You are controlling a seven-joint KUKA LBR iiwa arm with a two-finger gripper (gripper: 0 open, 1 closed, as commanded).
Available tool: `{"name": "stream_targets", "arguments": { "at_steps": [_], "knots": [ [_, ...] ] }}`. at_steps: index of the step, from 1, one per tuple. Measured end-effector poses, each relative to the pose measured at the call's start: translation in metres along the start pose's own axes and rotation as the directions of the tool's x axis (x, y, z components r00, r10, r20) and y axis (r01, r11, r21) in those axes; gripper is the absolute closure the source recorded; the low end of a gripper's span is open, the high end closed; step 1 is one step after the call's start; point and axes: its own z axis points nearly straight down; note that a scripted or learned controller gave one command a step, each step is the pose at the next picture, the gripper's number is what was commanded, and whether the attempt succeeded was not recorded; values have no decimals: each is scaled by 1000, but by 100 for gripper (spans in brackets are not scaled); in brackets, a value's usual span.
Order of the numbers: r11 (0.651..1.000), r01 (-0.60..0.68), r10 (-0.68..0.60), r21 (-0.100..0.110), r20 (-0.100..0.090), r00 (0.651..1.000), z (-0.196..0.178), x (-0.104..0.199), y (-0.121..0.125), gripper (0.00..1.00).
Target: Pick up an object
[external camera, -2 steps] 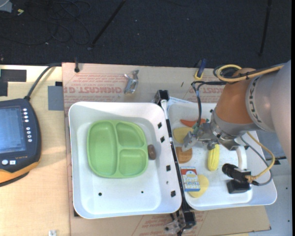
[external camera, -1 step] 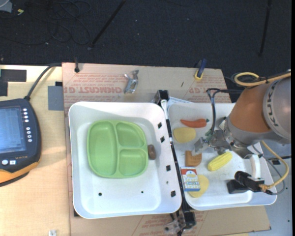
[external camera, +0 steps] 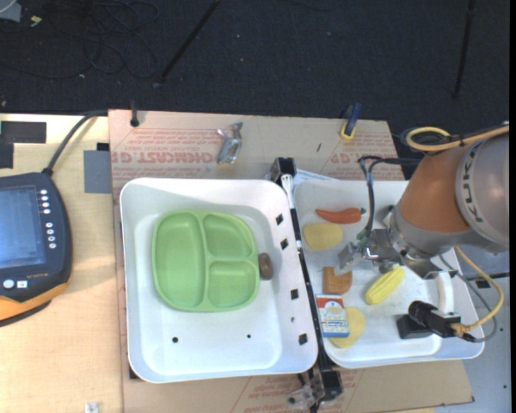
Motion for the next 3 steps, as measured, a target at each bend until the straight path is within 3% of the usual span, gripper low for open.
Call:
{"name": "stream_targets", "arguments": {
  "at_steps": [1,2,3],
  "knots": [
    [1000,0,0,-18,2,1000,0,-11,-18,0],
    [1000,7,-7,14,3,1000,-190,57,-14,0],
    [999,4,-4,41,-1,1000,-125,118,-68,0]
  ]
}}
